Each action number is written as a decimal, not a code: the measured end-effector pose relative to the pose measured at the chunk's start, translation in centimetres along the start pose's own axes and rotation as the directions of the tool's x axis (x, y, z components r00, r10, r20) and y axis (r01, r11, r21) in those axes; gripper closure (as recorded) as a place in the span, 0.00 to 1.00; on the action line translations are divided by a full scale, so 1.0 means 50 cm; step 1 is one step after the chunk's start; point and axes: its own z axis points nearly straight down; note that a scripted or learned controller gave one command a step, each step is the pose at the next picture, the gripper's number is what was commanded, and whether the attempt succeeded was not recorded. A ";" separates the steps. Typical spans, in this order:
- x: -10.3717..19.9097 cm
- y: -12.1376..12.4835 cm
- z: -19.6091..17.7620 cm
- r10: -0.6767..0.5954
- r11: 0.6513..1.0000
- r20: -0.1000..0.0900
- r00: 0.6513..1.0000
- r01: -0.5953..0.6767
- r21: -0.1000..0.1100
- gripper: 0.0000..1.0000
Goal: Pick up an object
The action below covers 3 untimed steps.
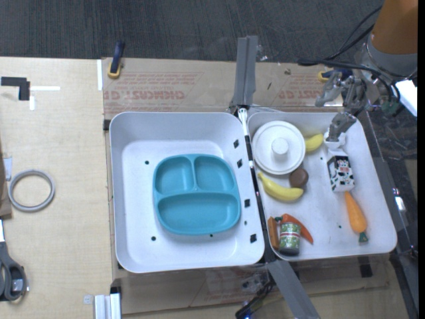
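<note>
- Two white bins (pixel 126 198) are being borne side by side by the tabletop (pixel 53 131).
- Claw (pixel 337 130) is being held over the right bin's far corner; whether its grip is apart or together cannot be told.

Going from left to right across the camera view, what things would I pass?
Scissors → grey ring → blue divided plate → small jar → cow-patterned carton → carrot.
</note>
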 end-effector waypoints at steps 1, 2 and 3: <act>0.070 -0.098 0.181 0.032 0.999 -0.001 0.999 -0.032 0.000 0.00; 0.150 -0.142 0.321 0.130 0.991 -0.001 0.991 -0.130 0.000 0.00; 0.204 -0.101 0.321 0.129 0.992 -0.002 0.992 -0.129 0.000 0.00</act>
